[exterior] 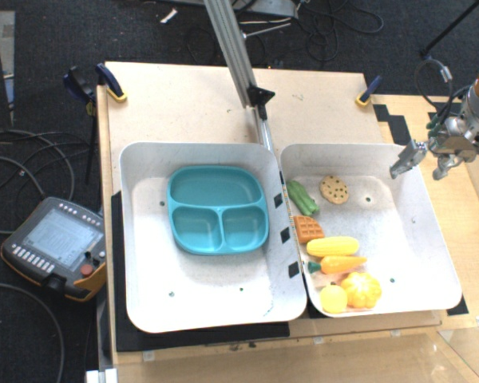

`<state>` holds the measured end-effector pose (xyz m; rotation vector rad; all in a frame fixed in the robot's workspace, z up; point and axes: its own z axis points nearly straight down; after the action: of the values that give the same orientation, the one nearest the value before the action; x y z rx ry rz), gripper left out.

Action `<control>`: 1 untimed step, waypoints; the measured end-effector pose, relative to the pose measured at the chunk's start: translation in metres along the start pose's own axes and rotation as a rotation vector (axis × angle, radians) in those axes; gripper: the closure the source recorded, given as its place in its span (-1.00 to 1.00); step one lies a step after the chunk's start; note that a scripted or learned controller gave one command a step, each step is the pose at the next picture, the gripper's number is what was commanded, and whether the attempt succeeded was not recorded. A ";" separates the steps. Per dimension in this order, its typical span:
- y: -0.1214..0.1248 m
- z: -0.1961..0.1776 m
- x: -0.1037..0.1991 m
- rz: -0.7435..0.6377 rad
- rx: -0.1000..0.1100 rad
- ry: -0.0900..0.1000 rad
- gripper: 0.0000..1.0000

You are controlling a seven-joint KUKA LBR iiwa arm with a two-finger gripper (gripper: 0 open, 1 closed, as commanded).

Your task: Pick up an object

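The right bin (419, 238) holds toy food along its left side: a green pod (302, 197), a brown cookie (334, 188), an orange waffle (308, 230), a yellow corn cob (331, 246), an orange carrot (341, 264), a yellow pepper (362, 289) and a yellow lemon (334, 298). My gripper (423, 164) hangs over the bin's upper right rim, well to the right of the cookie. It is open, and nothing is between its fingers.
A teal divided plate (218, 210) lies in the left bin (144, 270). A slanted metal pole (235, 42) comes down to where the two bins meet at the back. Clamps sit at the bench's back corners.
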<state>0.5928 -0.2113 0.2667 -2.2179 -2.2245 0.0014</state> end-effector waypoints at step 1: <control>0.000 0.000 0.000 0.000 0.000 0.000 -1.00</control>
<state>0.5928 -0.2111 0.2666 -2.2174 -2.2248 0.0021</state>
